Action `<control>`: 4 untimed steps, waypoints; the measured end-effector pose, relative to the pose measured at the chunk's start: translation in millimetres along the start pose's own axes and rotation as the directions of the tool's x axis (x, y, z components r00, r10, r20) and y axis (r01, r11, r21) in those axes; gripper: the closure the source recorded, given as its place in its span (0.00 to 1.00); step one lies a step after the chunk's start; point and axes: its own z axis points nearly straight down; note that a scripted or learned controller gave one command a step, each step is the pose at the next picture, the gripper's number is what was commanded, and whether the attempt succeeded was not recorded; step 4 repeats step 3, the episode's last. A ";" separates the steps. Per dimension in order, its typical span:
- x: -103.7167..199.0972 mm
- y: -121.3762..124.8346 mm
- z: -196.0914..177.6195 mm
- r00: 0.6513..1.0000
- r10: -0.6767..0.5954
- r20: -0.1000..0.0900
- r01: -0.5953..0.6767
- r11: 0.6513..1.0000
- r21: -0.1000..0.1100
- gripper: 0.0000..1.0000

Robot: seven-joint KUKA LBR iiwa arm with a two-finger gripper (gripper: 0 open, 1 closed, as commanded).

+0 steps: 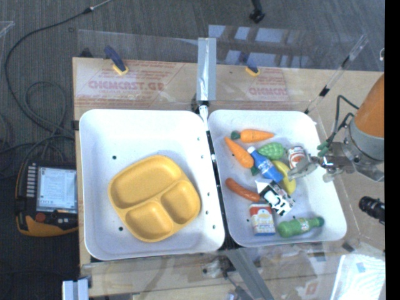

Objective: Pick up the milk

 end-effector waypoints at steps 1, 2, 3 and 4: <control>43.0 -9.4 130.8 0.988 -0.152 0.002 0.152 0.988 -0.005 0.00; 43.8 -10.7 123.6 0.988 -0.151 -0.002 0.151 0.988 0.000 1.00; 125.0 43.8 44.9 0.998 0.069 0.003 -0.069 0.998 0.001 1.00; 125.0 43.8 44.9 0.998 0.069 0.003 -0.069 0.998 0.001 1.00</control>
